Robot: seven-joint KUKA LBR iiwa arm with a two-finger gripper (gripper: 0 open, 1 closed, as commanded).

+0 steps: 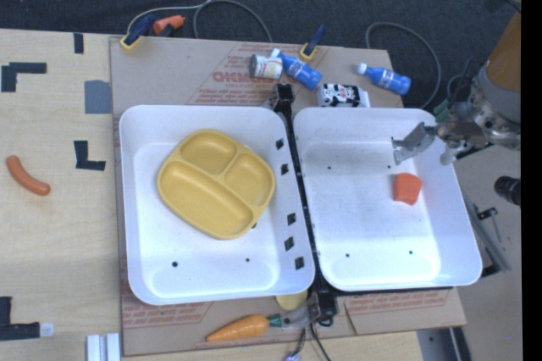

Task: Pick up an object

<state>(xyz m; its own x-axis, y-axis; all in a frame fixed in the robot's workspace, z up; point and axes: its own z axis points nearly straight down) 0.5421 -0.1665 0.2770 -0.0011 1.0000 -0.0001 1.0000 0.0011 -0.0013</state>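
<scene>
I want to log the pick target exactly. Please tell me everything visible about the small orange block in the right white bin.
The small orange block is a chunky, matte piece, like plastic or foam, with its top face lighter than its shaded side. It lies alone on the floor of the right white bin, in the upper right part, close to the right wall. Nothing touches it but the floor. The gripper hangs above and apart from it.
</scene>
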